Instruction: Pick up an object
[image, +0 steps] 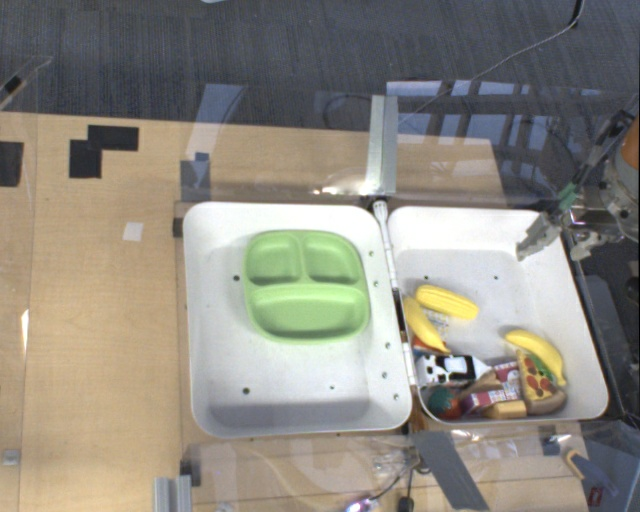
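Observation:
The right bin holds a pile of toy food along its near side. A yellow corn-like piece lies near the middle, with a yellow banana by the divider. Another banana rests at the right, above a pizza slice. A black-and-white item and a red piece sit at the near edge. My gripper hangs over the bin's far right corner, well apart from all the toys, with nothing visibly in it.
A green divided plate lies in the left bin. A metal divider runs between the bins. The arm enters from the right edge. The far half of the right bin is bare white floor.

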